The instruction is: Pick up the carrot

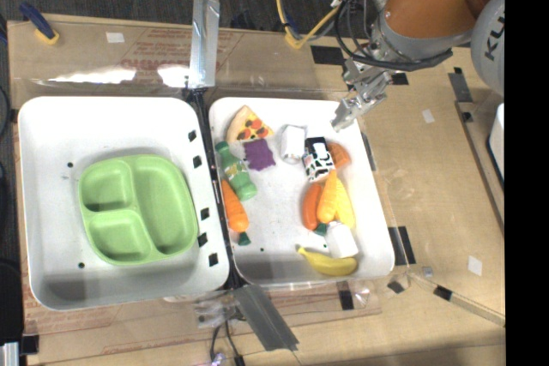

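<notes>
- Overhead, the gripper (350, 111) hangs at the upper right rim of the right bin (283, 266), nothing between its fingers; whether they are spread or closed cannot be told.
- Two carrot-like pieces wait: one carrot (235, 209) lies along the bin's left wall, touching a green vegetable (233, 170); an orange piece (311, 206) rests against yellow corn (337, 200).
- Picking the wrong orange piece looks the likeliest error.
- Crowding is a risk: a descent beside the wall could clip the rim or grab the green vegetable instead.
- A banana (328, 262) and a black-and-white toy (318, 159) could be nudged.
</notes>
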